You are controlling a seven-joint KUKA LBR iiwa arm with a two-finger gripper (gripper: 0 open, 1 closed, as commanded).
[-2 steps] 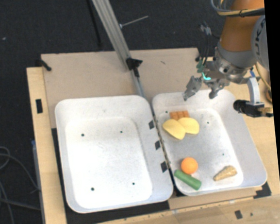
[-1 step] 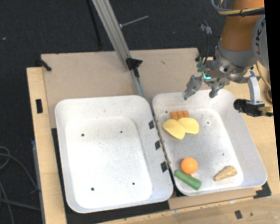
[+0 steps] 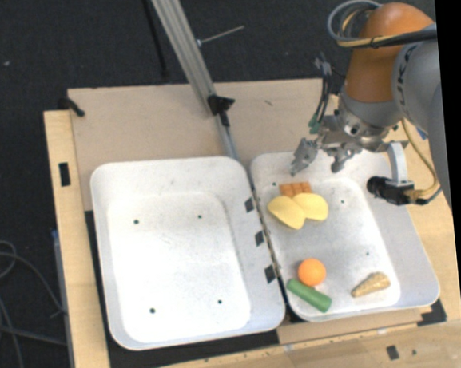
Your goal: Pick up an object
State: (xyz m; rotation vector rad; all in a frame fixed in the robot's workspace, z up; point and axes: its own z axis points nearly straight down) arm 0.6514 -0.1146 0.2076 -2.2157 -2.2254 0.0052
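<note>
While the jaws hang open over the right bin (image 3: 395, 229), the orange ball (image 3: 311, 272) looks light, perhaps slippery, best pinched across its middle.

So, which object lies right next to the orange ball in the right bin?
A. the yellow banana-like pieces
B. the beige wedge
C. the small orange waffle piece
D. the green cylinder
D: the green cylinder lies just below the orange ball, apparently touching it, while the other objects in the right bin sit clearly apart.
</note>
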